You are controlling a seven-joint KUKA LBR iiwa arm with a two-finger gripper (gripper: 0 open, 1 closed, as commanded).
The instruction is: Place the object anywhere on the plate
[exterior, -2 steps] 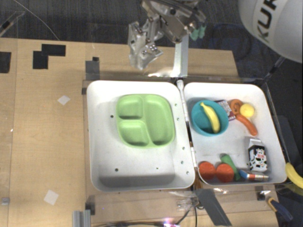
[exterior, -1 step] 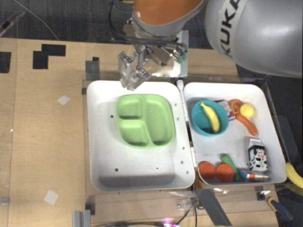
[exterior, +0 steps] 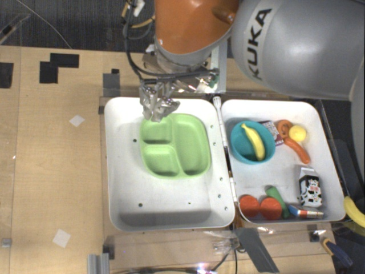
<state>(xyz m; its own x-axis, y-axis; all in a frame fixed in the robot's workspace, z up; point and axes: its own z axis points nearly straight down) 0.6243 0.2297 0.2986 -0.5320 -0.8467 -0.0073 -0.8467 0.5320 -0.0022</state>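
A green divided plate (exterior: 174, 144) lies in the left white bin (exterior: 122, 170), toward its back. My gripper (exterior: 158, 110) hangs from the orange-banded wrist over the plate's back-left compartment, its tip just at the plate's rim. I make out no object at the tip. The arm's grey body covers the top right of the view.
The right bin (exterior: 331, 170) holds a blue bowl (exterior: 242, 147) with a banana (exterior: 254, 140), a yellow lemon (exterior: 297, 133), an orange carrot (exterior: 296, 148), a cow-patterned carton (exterior: 309, 190), two red tomatoes (exterior: 251, 205), a green piece (exterior: 274, 194) and a marker (exterior: 305, 213).
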